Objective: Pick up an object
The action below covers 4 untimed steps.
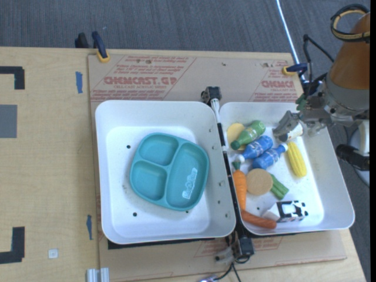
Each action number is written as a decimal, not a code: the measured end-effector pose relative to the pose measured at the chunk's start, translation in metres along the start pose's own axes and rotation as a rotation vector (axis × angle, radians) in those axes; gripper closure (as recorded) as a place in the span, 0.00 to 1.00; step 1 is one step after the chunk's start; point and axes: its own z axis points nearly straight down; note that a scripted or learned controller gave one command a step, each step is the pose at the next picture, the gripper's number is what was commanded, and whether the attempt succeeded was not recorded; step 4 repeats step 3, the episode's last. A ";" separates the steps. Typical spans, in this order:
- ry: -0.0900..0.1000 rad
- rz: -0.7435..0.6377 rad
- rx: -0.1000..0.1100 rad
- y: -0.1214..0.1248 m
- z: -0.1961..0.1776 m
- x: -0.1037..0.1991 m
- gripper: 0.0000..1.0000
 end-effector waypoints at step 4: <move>-0.001 -0.102 -0.002 -0.027 0.028 0.064 1.00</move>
